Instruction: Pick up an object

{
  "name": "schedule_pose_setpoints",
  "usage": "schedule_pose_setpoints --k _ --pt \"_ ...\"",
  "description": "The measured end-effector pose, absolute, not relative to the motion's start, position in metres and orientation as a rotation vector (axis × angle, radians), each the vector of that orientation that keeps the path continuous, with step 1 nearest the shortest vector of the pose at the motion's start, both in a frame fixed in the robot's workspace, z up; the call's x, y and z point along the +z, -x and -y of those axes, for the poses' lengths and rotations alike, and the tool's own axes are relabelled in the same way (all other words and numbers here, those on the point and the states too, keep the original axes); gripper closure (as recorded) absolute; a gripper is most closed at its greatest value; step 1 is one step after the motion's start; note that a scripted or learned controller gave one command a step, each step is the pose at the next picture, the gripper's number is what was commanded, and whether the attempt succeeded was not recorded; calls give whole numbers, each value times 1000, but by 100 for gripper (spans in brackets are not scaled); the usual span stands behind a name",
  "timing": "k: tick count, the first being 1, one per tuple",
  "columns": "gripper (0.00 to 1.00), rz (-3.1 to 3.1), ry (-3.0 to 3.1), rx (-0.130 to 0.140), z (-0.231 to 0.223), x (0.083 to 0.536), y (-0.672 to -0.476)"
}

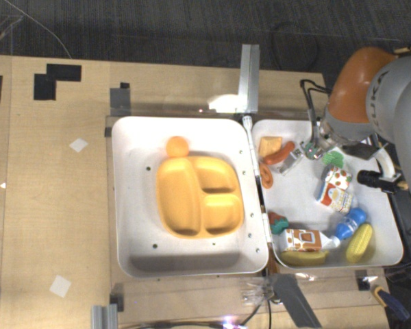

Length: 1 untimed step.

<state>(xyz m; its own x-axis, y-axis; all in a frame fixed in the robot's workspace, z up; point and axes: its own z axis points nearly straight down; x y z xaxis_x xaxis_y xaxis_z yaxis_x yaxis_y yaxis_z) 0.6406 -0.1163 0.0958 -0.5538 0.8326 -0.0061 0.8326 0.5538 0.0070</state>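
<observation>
A: The fingers (314, 148) are sitting low in the right bin (390, 252); you cannot tell their spread.

B: The red sausage (281, 153) is lying just left, a green piece (333, 159) just right. You're centring over one first.

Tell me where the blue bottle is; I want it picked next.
The blue bottle lies in the right bin, near its front right corner, touching the yellow banana-like toy and below the milk carton.

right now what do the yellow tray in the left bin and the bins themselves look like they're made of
Yellow tray: looks like moulded plastic, matte to slightly satin, with rounded compartments and soft edges. Left bin and right bin: probably thin white plastic, smooth with a faint sheen and rounded corners; painted metal can't be ruled out.
</observation>
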Motion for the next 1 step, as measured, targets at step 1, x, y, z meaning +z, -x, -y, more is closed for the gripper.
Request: schedule_pose_setpoints --k 1 --pt "0 -2588 -1756 7 174 174 -672"
